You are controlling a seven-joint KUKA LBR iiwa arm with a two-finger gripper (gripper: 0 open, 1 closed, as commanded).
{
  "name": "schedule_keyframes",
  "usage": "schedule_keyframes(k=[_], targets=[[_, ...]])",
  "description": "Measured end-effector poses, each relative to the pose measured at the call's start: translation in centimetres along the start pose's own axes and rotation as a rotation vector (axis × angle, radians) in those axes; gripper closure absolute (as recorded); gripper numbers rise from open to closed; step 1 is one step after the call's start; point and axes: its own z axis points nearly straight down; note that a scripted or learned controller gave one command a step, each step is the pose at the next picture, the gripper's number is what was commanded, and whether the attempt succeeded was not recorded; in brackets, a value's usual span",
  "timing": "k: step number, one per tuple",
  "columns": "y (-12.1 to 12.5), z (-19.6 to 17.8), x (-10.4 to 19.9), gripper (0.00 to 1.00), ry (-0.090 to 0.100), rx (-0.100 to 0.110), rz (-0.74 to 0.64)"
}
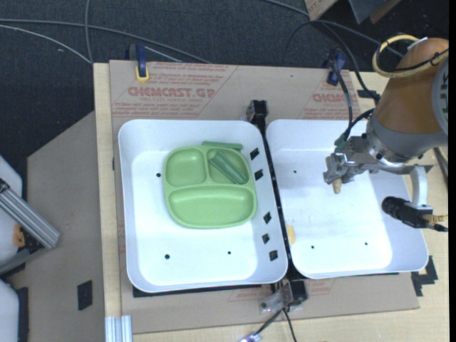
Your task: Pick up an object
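From my remote station I log, largest first: the bench [178, 84], a board with red lettering, carrying two white bins side by side. The left bin [142, 248] holds a green plate [206, 201] with three compartments, lying flat in the bin's upper middle; a darker green piece [228, 166] lies tilted in the plate's upper right compartment, and I cannot tell what it is. The right bin [342, 241] has the arm [410, 98] reaching in over its upper right part. The gripper [338, 179] hangs over that bin's upper middle, well apart from the plate; I cannot tell how its fingers stand, and I see nothing held in it.
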Motion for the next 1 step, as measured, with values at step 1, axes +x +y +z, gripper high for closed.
schedule_keyframes(k=[1], targets=[[0.05, -4.4, 0.31, 1.0, 0.0, 0.0, -0.001]])
